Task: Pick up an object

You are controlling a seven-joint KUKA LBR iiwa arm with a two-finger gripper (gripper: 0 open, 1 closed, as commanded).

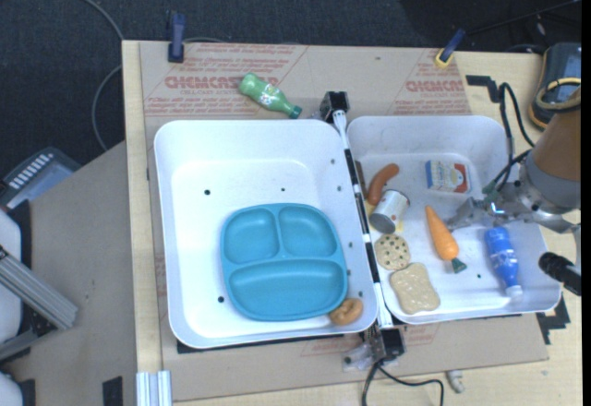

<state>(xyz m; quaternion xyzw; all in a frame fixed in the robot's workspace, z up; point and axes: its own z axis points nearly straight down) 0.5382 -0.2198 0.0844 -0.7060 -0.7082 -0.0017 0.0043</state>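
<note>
A: Your gripper (480, 208) hovers in the right bin (420, 132), between the carrot (442, 235) and the blue bottle (502, 256). Holding nothing.

B: Grip width? Can't tell. Crowded there; you could nudge the carrot and close on air.

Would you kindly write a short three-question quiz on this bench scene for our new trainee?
1. True or false: the blue three-compartment plastic plate lies in the left white bin.
2. Which lies nearest the gripper? A) green toy bottle B) blue plastic bottle C) round chocolate-chip cookie
3. Fill in: the orange toy carrot lies in the ___ white bin.

Key: 1 true; 2 B; 3 right.
</note>
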